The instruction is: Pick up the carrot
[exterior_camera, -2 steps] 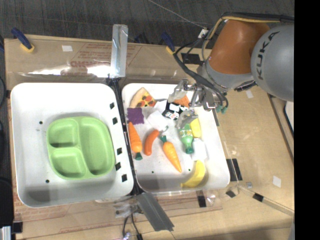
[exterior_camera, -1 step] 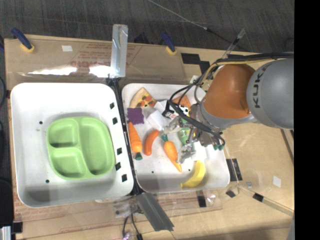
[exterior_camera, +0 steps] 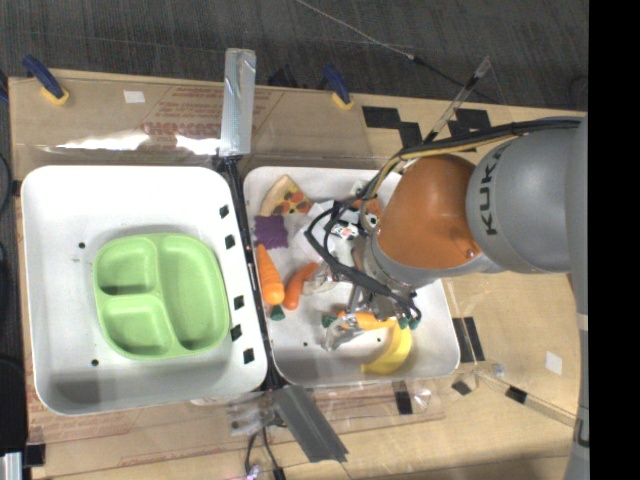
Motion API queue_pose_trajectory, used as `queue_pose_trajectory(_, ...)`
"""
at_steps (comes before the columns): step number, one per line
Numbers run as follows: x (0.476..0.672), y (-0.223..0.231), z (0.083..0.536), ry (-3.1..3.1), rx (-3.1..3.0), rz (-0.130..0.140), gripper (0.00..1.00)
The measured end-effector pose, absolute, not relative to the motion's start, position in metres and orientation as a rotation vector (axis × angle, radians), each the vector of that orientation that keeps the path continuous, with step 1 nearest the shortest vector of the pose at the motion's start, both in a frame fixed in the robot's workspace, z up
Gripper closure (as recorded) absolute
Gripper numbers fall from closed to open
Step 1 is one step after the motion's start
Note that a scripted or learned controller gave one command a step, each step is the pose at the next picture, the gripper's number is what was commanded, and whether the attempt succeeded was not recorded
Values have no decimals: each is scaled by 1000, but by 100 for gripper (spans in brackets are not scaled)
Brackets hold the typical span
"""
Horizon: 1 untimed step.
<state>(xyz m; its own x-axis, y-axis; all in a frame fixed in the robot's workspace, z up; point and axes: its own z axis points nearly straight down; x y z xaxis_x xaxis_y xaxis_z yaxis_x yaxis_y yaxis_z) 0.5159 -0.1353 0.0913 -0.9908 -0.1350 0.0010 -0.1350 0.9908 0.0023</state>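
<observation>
reading "kuka" on grey arm (exterior_camera: 520, 203), above carrot (exterior_camera: 269, 277) bin (exterior_camera: 440, 358).

a robotics lab or test cell, not a home. a grey kuka industrial arm with an orange band (exterior_camera: 450, 218) reaches over a bench topped with brown cardboard sheeting (exterior_camera: 150, 108), held at the far edge by blue spring clamps (exterior_camera: 45, 78). two shallow white plastic bins (exterior_camera: 40, 268) hold plastic toy food (exterior_camera: 290, 198), and loose black cables (exterior_camera: 470, 128) trail over dark grey carpet (exterior_camera: 120, 8).
</observation>
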Motion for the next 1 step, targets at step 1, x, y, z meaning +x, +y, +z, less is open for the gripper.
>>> queue_pose_trajectory(1, 504, -152, 95, -3136, -82, -3, 0)
